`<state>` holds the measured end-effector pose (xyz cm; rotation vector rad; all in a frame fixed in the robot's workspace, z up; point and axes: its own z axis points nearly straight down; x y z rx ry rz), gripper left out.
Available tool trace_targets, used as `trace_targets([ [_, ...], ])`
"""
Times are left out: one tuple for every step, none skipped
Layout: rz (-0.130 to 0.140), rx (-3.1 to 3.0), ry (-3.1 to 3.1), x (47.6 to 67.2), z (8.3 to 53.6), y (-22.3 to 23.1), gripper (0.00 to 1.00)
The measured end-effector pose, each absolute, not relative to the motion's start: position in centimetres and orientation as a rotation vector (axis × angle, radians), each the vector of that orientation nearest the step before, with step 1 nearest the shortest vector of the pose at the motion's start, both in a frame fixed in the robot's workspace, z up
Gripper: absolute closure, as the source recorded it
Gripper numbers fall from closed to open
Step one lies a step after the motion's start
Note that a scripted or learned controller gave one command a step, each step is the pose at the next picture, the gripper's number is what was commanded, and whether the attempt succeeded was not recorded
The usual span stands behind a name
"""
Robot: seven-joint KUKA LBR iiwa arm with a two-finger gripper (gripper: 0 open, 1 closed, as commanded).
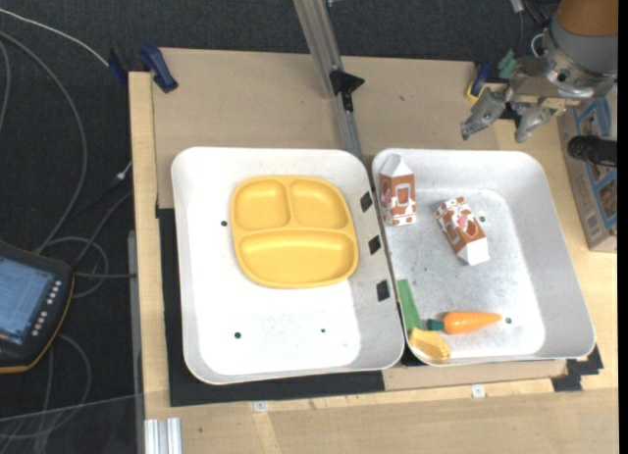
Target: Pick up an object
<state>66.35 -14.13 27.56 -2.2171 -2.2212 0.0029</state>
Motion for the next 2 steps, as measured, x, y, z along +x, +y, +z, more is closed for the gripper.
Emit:
trace_targets([
  [0.004,-2.218,-2.221,66.3,27.6,-14.1,0.0],
  [0.008,-2.218,-2.217,66.6,22.2,-15.1,0.0],
])
